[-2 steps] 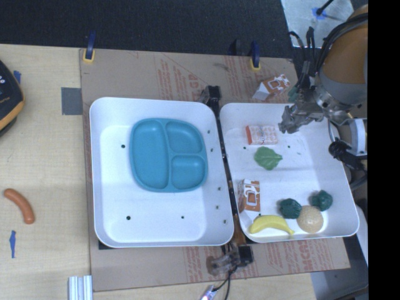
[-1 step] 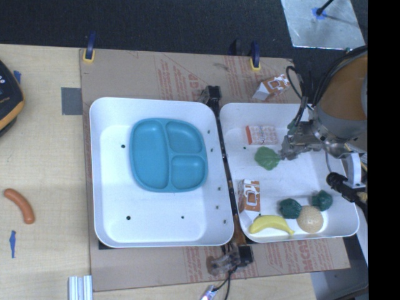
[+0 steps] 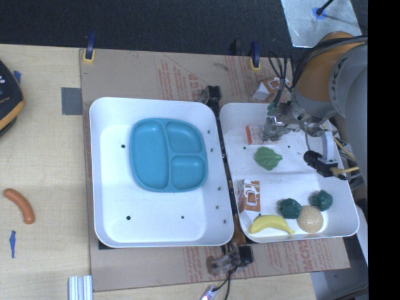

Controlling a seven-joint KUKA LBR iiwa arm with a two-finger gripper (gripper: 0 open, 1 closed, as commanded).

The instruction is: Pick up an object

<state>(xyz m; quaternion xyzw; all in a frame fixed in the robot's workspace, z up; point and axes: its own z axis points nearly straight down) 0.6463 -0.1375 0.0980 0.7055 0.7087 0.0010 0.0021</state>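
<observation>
My gripper (image 3: 273,130) reaches from the right into the far part of the right bin (image 3: 284,170), its tips low near the bin floor. Just in front of it lies a green leaf-shaped piece (image 3: 268,158). A small orange and white packet (image 3: 250,135) lies to its left. Nearer the front sit an orange and white carton (image 3: 251,195), a yellow banana (image 3: 270,225), two dark green lumps (image 3: 290,207) (image 3: 322,199) and a beige ball (image 3: 310,219). Nothing shows between the fingers.
The left bin (image 3: 106,167) holds a blue divided plate (image 3: 168,154). An orange sausage (image 3: 20,205) lies on the bench at the far left. A dark device (image 3: 9,99) sits at the left edge. Clamps and cables stand along the bins' edges.
</observation>
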